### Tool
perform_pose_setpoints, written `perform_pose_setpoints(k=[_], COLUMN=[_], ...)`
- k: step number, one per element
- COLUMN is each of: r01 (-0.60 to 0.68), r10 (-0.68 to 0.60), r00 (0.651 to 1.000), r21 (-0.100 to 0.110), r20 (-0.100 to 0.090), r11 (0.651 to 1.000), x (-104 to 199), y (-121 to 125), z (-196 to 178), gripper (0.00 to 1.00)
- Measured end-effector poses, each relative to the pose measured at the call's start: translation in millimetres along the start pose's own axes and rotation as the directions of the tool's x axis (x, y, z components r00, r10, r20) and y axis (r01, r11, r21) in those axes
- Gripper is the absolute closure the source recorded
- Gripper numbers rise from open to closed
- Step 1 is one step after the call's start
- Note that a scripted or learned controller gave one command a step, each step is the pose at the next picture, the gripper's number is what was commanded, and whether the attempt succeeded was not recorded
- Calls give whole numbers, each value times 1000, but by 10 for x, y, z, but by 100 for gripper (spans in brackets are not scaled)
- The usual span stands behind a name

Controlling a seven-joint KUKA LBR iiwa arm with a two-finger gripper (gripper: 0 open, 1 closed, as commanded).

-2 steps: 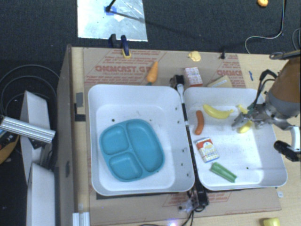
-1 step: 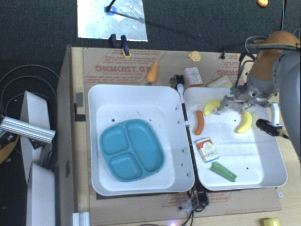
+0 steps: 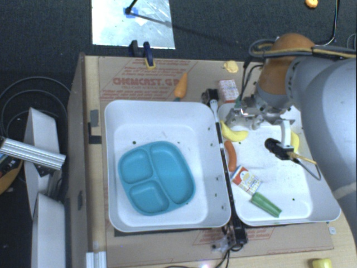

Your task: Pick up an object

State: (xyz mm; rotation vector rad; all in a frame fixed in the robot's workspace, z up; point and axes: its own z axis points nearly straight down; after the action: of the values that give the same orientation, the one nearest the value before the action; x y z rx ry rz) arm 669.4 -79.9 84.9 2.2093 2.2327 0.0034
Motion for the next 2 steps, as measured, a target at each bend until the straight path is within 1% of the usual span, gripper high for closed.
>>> perform_pose_setpoints(k=[1,2], r01=[-3,-2], r10=[3,2], r00=[1000,1000], r21=[-3,-3], r20=[2,2], r11=[1000,1000], x=[-54,-54], y=[7,7], z=[-115,-112], gripper=[100,0])
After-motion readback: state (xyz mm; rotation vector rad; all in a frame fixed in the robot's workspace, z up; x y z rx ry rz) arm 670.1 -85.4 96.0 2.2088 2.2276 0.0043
